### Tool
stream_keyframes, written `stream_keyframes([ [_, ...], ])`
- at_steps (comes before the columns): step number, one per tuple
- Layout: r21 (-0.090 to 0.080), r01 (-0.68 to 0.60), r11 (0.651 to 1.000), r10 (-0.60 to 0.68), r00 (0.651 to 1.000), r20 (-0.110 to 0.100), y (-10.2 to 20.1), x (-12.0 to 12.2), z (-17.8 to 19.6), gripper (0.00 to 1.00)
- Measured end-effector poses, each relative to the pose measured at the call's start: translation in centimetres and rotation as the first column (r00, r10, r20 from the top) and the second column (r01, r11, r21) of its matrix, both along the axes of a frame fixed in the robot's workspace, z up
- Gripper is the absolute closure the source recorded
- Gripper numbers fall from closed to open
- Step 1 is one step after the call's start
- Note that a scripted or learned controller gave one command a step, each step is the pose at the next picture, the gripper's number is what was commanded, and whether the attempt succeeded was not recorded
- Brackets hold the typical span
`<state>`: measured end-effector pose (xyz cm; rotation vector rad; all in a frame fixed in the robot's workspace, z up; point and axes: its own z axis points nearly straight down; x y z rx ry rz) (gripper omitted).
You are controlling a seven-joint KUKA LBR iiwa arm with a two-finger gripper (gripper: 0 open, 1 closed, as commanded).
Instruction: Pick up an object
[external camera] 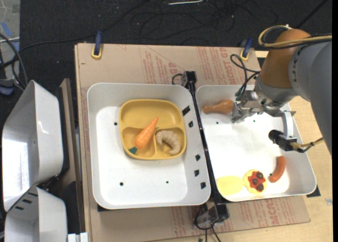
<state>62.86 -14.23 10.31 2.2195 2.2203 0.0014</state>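
Hovering low in the right bin (303,180), the gripper (238,114) sits just beside the brown drumstick (219,108). Whether the jaws are clenched, I cannot tell. Nothing lifted yet: the grasp and the raise are both left to do.

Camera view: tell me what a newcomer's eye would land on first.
The yellow plate in the left bin stands out most, with a carrot and a shrimp in its compartments. Next comes the grey arm with its orange band, reaching in from the right, its gripper low over the right bin beside a drumstick. A sausage and a small pizza lie near that bin's front edge.
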Motion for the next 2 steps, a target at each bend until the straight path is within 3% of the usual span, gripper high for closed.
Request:
stream_keyframes([
  [2, 0.0, -0.004, 1.0, 0.004, 1.0, 0.004, 1.9, 0.3, 9.7, 1.0],
])
